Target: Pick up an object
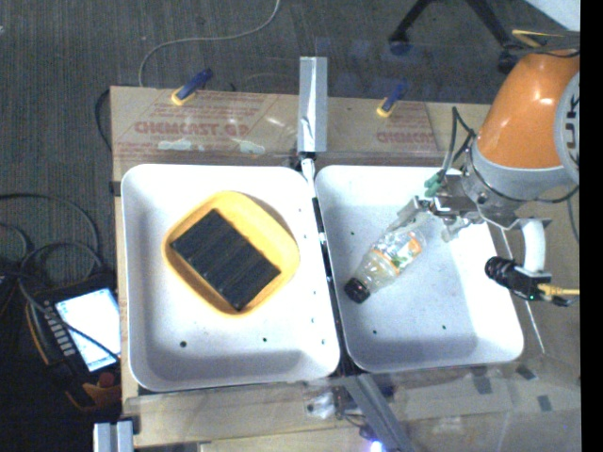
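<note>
Pick not yet made: the plastic bottle point(389, 260) lay in the right bin point(490, 332).

The bottle rested on its side near the bin's middle, dark cap toward 7 o'clock, base toward 1 o'clock, touching or just beside the gripper point(445, 203). How the jaws stood could not be told, nor any hold. Grasp and lift seemingly remained. The left bin point(151, 347) held a yellow dish point(273, 224).

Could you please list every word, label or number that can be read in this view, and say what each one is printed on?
"CHEMCAST GP": red print, faint, on the brown board behind the left bin.
Red print on the brown board behind the right bin: too blurred to read.
Label on the plastic bottle: too small to read.
Dark lettering on the arm at the right edge: cut off, unreadable.
</note>
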`<move>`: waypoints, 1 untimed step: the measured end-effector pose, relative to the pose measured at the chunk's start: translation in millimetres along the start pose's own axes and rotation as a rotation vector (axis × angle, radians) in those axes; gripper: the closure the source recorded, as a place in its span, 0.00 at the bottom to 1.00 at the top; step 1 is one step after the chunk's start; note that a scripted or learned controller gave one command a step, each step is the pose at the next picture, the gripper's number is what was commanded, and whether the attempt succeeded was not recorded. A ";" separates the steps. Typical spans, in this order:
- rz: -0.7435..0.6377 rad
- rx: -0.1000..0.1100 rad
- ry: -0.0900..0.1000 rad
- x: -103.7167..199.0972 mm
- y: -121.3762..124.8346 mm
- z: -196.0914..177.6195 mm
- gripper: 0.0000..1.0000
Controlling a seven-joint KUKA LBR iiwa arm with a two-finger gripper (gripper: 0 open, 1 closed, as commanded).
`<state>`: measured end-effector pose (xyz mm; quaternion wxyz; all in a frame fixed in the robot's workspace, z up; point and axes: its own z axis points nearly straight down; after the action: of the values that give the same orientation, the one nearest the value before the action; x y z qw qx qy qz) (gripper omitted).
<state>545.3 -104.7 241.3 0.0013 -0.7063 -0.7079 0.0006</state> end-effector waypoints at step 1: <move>-0.017 0.000 0.000 -3.9 5.1 130.7 0.00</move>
<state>550.1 -108.4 110.6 0.0015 -0.7004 -0.7137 0.0007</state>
